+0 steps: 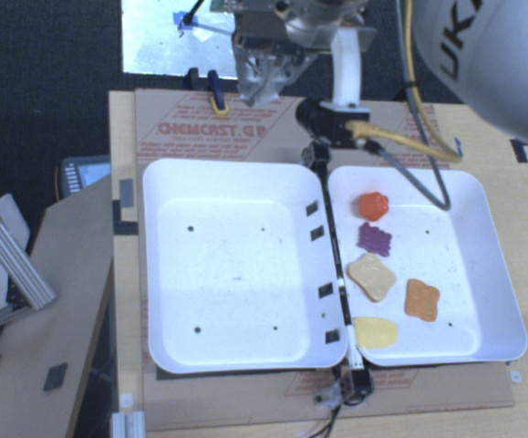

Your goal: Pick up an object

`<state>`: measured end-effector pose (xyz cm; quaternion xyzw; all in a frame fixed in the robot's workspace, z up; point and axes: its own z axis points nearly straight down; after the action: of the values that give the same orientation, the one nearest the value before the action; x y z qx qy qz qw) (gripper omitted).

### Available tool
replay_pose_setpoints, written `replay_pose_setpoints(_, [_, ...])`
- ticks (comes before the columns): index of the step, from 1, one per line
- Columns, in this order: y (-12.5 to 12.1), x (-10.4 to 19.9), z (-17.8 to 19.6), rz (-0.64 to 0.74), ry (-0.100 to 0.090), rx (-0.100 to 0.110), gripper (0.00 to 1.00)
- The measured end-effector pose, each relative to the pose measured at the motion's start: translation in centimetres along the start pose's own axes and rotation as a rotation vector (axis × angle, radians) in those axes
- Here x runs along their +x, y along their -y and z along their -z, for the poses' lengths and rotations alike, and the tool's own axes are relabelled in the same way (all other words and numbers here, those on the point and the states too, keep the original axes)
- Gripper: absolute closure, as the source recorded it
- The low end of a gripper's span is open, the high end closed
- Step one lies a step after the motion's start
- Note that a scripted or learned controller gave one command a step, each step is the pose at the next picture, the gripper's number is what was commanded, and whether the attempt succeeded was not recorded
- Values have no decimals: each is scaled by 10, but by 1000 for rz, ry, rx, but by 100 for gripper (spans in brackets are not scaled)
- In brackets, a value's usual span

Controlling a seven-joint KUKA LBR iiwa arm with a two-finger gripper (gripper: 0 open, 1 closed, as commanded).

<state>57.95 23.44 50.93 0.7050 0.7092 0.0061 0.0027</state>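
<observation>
The right bin (482, 245) holds several small items: a red-orange tomato-like piece (372, 205), a purple ridged piece (374, 240), a tan bread slice (371, 276), an orange cracker-like piece (421, 299) and a yellow piece (375, 333) at the bin's front left corner. My gripper (262, 82) hangs high at the top of the camera view, above the back edge of the bench and behind the left bin (163, 245). Its fingers point down with nothing between them. It is far from every item.
A cardboard sheet (200, 128) lies under both bins. Black clips (323, 235) run along the seam between the bins. A yellow cable (409, 144) and a grey cable trail over the right bin's back edge. An aluminium rail (8, 254) stands at the left.
</observation>
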Motion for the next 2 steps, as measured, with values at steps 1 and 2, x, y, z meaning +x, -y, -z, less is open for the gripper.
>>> replay_pose_setpoints(1, [1,0,-5,0,3,10,0])
replay_pose_setpoints(2, [1,0,6,3,2,7,100])
